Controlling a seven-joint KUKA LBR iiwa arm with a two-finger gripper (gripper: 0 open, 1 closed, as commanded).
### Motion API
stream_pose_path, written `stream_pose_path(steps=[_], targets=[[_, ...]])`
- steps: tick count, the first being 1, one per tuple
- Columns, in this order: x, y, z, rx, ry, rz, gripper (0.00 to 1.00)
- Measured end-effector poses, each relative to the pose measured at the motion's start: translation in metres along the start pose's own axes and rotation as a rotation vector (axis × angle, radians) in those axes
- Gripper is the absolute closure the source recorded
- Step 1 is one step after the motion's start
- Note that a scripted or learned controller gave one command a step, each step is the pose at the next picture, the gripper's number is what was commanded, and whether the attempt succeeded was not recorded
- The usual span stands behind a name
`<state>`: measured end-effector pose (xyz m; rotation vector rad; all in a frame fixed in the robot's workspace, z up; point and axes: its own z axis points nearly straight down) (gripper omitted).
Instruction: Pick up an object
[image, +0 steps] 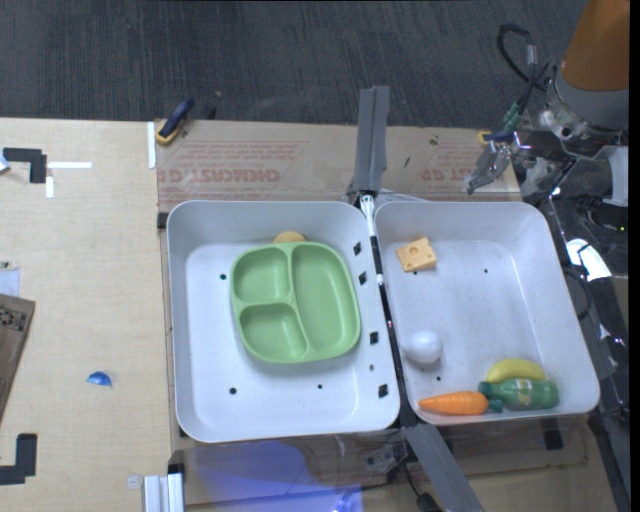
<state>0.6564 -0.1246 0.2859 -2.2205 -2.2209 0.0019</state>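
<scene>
The bench (80, 300) is pale wood on its 9 o'clock side, with a brown cardboard sheet (260, 160) printed in red along its far part. Two shallow white bins sit side by side on it: the left bin (200, 400) at centre and the right bin (560, 290) toward 3 o'clock, their inner rims touching. On the bare wood lie a small blue scrap (98, 379) at 9 o'clock, black angle marks (28, 160) at 10 o'clock, and a blue-and-yellow object (177, 117), perhaps a clip, toward 11 o'clock at the cardboard's corner.
</scene>
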Motion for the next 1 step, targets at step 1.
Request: stream_pose_path(steps=[1], targets=[[0.0252,0.0025,0.1400,0.001,0.000,-0.175,0.00]])
